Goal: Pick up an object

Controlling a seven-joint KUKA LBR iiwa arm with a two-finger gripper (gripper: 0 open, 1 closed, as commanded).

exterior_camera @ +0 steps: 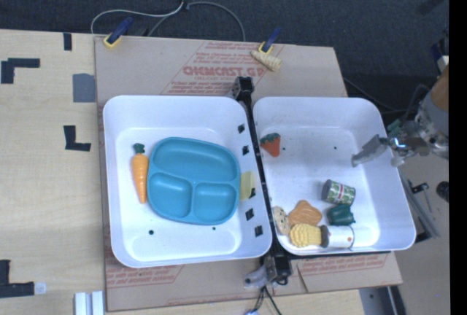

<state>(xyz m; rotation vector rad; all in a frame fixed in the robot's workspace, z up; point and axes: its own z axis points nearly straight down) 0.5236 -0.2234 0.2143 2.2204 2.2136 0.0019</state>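
My gripper (367, 152) hangs over the right side of the right bin (314, 120), reaching in from the right, and nothing shows in its grasp. Below and to its left lies a small green can (338, 192) on its side, apart from the gripper. A dark green piece (341, 216), a brown bread piece (305, 214), a corn cob (308, 235), a small white cylinder (343, 237) and a speckled cookie (280, 219) crowd the bin's front. A red strawberry (271, 144) sits near the bin's left wall.
The left bin (124, 117) holds a blue divided plate (193, 181), an orange carrot (139, 171) to its left and a small yellow piece (246, 186) by the right wall. A black divider (252, 160) separates the bins. Cables and clamps lie behind.
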